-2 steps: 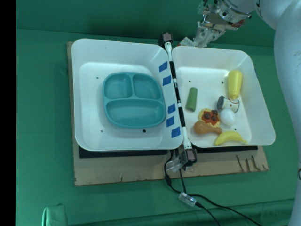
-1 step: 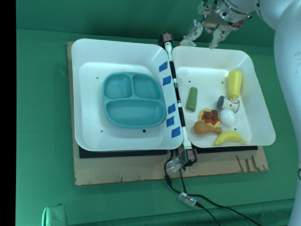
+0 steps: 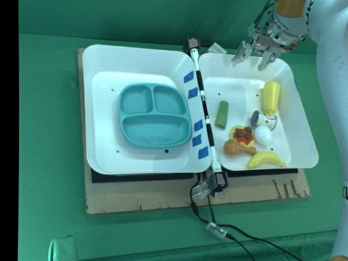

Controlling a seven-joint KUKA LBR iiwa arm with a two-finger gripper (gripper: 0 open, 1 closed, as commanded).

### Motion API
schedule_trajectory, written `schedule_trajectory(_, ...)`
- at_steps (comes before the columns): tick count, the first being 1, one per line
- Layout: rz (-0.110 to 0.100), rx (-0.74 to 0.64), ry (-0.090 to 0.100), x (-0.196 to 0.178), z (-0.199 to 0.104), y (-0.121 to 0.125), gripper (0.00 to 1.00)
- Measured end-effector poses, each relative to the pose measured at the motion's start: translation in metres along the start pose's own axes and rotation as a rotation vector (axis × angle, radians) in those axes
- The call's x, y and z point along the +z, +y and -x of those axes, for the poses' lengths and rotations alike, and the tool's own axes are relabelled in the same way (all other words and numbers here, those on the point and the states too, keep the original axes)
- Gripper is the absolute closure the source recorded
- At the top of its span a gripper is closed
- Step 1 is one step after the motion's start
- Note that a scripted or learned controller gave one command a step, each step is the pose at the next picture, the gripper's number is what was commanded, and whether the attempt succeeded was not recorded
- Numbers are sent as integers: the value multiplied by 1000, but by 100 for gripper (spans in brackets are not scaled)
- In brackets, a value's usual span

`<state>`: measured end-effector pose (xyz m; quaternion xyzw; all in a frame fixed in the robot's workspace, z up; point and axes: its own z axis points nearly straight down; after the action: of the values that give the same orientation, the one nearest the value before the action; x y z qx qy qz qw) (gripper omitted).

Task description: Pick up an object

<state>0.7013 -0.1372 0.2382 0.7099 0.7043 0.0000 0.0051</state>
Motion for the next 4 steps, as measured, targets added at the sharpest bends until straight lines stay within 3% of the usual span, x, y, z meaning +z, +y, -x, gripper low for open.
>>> schedule_trajectory(1, -14, -12, 12, 34, 4, 2, 0)
schedule_trajectory(2, -14, -3, -11, 39, -7, -1, 0)
schedule_trajectory(4, -20, 6, -25, 45, -22, -4, 0)
